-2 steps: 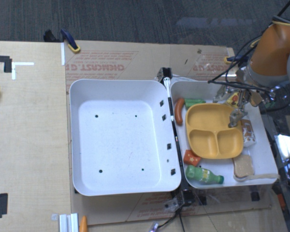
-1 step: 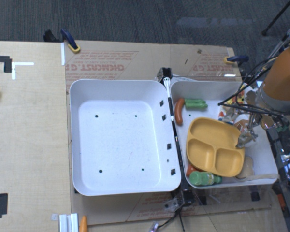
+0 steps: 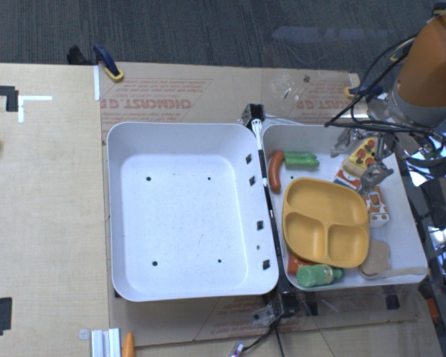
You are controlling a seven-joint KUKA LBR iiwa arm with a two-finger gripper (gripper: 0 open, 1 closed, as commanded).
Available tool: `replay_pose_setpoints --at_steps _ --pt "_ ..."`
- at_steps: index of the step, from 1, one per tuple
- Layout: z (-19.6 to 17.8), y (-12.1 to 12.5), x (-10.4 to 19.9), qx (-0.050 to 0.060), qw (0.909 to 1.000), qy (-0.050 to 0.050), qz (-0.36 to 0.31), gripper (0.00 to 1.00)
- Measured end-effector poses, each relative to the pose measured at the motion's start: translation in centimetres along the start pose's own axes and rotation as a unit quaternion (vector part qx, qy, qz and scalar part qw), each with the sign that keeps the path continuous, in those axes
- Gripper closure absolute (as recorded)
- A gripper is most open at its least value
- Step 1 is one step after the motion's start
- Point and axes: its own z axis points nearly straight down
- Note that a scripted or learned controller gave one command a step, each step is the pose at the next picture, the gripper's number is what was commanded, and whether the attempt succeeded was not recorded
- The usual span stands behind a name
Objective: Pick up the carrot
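Observation:
An orange-red elongated piece that looks like the carrot (image 3: 275,170) lies along the left wall of the right bin (image 3: 409,236), next to a green piece (image 3: 301,160). A second small orange bit (image 3: 292,263) peeks out from under the yellow divided plate (image 3: 326,222); I cannot tell which of the two is the carrot. My gripper (image 3: 372,168) hangs over the bin's upper right part, above a pizza-slice toy (image 3: 362,153), well to the right of the orange-red piece. Nothing shows as held in it.
The yellow plate takes up the middle of the right bin. A green bottle (image 3: 317,275) and a tan cookie-like piece (image 3: 376,257) lie at its near edge. The left bin (image 3: 119,199) stands beside it. Cables trail from the arm at the upper right.

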Motion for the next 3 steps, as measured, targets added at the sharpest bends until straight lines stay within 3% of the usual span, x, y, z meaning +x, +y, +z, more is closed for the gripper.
replay_pose_setpoints --at_steps 1,2,3 --pt "9.9 4.8 -1.3 0.001 1.0000 -0.003 -0.004 0.00" --pt "9.8 2.1 2.6 0.002 0.9972 -0.005 0.075 0.00" --pt "9.4 7.5 1.3 0.008 0.9859 -0.009 0.167 0.00"
